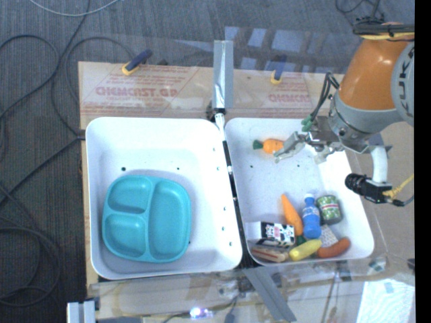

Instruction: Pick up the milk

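Dark grey carpet strewn with cables surrounds our bench, where a brown board carries two shallow white bins side by side. We see the left white bin (101,140) holding a turquoise plastic divided plate (147,218), and the right white bin (269,180) holding the clutter. Our two-finger gripper (291,147) hangs low over the far part of the right bin, fingers spread and pinching nothing, their tips just beside a small orange toy carrot with a green top (271,145).

The milk — a small black-and-white cow-patterned carton (278,232) — lies on its side at the near edge of the right bin, well apart from our gripper. It touches a brown-and-tan toy sandwich (268,252) in front of it and sits just beside a long orange carrot-shaped piece (291,211). Near these are a blue plastic bottle with a white cap (310,219), a green can (329,208), a yellow banana-like piece (305,249) and a red-orange sausage-shaped piece (334,247).

We judge the carton light and fairly stiff, with flat faces that could slip from smooth fingers. We would take it across its narrow width, at the middle of the body — the crowding neighbours leave little room for the fingers to slide in
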Controlling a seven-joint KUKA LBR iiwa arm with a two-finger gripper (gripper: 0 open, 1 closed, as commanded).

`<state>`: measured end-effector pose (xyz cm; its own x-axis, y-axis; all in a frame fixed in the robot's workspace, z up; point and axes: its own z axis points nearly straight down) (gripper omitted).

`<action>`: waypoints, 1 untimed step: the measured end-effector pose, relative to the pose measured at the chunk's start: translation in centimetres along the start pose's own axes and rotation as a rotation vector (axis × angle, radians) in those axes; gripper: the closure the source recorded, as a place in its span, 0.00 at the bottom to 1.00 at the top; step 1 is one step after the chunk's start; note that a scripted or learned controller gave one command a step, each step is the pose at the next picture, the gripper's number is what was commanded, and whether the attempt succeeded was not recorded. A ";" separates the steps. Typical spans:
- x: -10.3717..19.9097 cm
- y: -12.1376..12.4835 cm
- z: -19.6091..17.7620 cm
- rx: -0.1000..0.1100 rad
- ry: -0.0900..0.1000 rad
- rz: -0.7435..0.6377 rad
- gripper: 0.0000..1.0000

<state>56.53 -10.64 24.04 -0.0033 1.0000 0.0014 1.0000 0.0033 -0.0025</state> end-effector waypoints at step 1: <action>0.0 0.0 0.0 0.000 0.000 0.000 0.00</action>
<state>56.53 -10.64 24.04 -0.0033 1.0000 0.0013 1.0000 0.0033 -0.0025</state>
